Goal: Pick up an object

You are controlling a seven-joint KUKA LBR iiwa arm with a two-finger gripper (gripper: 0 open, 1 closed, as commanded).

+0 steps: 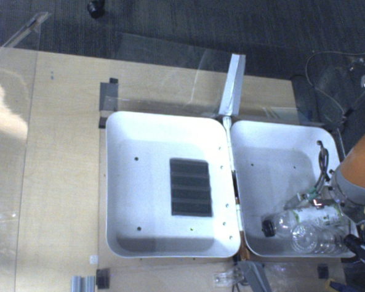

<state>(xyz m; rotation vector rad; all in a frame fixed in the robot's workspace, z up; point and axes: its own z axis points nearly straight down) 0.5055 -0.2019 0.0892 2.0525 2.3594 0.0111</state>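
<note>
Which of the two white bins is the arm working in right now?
The right bin, where the gripper is down by a clear plastic bottle. The left bin has just a dark ribbed block.

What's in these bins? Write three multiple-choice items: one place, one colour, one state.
1. Where does the pad lie?
A. left bin
B. right bin
C. on the bench

2. What colour is the cap of the bottle?
A. white
B. red
C. black

3. How does the bottle rest?
A. upright
B. on its side
C. upside down

Answers:
1 A: the dark ribbed pad sits in the middle of the left bin's floor.
2 C: the cap shows black against the white floor.
3 B: the clear bottle lies flat, with its cap towards the view's left.
</note>
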